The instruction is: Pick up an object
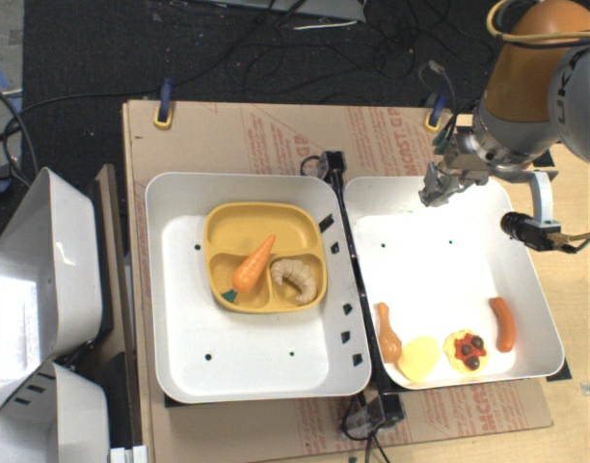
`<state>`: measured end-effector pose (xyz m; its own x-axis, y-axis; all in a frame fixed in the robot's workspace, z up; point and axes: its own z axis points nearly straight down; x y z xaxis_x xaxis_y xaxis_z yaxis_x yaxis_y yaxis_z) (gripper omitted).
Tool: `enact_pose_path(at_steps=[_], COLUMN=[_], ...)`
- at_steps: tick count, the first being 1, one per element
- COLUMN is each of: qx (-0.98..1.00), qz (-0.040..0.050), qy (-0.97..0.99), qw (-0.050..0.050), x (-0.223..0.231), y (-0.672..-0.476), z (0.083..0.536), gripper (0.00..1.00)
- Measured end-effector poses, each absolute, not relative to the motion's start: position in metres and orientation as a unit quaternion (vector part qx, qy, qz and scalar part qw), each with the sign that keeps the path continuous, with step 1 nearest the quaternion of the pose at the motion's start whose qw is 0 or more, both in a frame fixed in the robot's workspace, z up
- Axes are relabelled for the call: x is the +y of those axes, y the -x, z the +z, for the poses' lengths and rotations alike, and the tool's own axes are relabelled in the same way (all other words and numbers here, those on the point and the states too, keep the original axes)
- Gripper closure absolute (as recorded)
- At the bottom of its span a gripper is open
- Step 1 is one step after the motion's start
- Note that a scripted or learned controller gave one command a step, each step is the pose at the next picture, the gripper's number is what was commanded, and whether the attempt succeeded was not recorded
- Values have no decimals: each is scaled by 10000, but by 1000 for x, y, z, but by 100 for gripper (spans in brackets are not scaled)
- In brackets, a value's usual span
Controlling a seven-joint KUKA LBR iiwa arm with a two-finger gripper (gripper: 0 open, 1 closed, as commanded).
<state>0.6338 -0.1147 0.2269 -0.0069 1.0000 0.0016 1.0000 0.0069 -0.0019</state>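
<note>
Clearly Light Toy Food, But Some Pieces Are Hard to Grip

The tool (436, 197) hangs over the far part of the right bin (411, 225), near its back wall. Whether it is wide or narrow I cannot tell, because it is small and dark from this angle. Nothing is visible in it.

All candidates in this bin lie well apart from the tool, along the near wall. The sausage (504, 323) lies toward the arm's side of the tool. The round piece with berries (467, 349) is just beside the sausage. The flat yellow disc (419, 356) and the orange drumstick (386, 332) lie almost straight toward the camera from the tool, close to the wall between the bins.

These things look like plastic play food, so I judge them light, stiff and rather smooth. They may slip or roll under pressure. The sausage seems the best choice: it lies free, and the tool can close across its narrow middle. The disc is too flat for a good hold, I think.

The yellow plate (221, 224) in the left bin (179, 355), far across from the tool, holds a carrot (254, 263) and a pale shrimp (296, 279). The plate's rims and dividers could hinder a grasp there.
</note>
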Motion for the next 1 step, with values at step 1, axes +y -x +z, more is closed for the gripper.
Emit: enact_pose_path(at_steps=[1], qx=[-7099], qz=[-8], qy=[7043], qw=[1], x=[-63], y=[-639], z=[230], gripper=[100])
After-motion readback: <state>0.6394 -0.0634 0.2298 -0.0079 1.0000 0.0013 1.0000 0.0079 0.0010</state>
